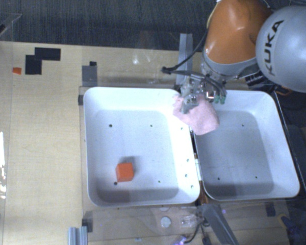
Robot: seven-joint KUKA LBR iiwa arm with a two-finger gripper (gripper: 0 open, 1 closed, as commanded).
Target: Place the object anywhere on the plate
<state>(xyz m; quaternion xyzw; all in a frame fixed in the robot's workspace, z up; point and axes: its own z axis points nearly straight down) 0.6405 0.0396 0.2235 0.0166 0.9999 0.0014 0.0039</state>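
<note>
My gripper (193,99) hangs over the back end of the divider between the two bins, under the arm's orange band (233,27). A pale pink, floppy-looking object (200,117) dangles from the fingers, tilted, and spans the divider with most of it over the right bin (255,152). The fingers look closed on its upper left edge. A small orange block (125,172) lies on the floor of the left bin (143,137), near its front left corner and far from the gripper.
The two white bins sit side by side, their rims meeting at a narrow ridge (195,157). Black markers (40,59) and a small orange tag (17,71) lie on the wooden bench to the far left. Metal brackets (90,74) stand behind the left bin.
</note>
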